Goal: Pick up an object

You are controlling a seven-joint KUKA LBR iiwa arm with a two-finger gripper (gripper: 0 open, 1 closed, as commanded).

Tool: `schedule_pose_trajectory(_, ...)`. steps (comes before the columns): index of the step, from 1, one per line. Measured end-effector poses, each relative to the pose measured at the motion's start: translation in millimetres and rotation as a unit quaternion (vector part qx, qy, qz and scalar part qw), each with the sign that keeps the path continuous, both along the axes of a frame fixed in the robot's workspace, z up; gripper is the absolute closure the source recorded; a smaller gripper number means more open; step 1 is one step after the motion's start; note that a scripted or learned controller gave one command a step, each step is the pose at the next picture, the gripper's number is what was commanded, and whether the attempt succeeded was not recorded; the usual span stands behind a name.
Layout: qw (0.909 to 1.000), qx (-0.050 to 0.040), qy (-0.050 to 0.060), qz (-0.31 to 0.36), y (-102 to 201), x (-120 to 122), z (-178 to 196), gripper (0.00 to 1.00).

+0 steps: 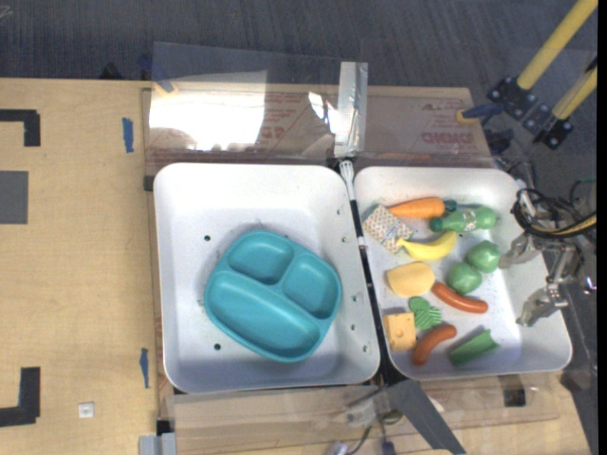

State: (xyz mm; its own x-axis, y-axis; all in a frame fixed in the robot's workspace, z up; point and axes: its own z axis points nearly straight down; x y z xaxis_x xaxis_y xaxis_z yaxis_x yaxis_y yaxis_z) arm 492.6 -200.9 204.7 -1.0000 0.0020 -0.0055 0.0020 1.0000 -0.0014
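The right bin (pixel 545 349) holds several toy foods: an orange carrot (pixel 417 209), a yellow banana (pixel 429 246), a green apple (pixel 484 256), a red sausage (pixel 460 299), a cheese wedge (pixel 401 330) and a green cucumber (pixel 472 347). My gripper (pixel 531 281) hangs at that bin's right side, above bare white floor to the right of the apple and the sausage. Its two metal fingers stand apart, open, with nothing between them. It touches none of the toys.
The left bin (pixel 180 207) holds a teal divided plate (pixel 273 294). A checked packet (pixel 382 226) lies by the wall between the bins. Clear plastic sheets (pixel 247 112) stand behind the bins. Cables (pixel 541 211) and yellow struts (pixel 560 36) crowd the upper right.
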Motion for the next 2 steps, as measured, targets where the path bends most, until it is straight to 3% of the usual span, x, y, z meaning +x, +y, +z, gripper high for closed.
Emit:
schedule_pose_trajectory(1,0.9998,-0.0021,-0.007,-0.019,18.5,-7.2,-112.1,0.0)
schedule_pose_trajectory(2,0.9891,-0.0034,-0.005,0.147,59.3,-6.7,-112.8,0.0)
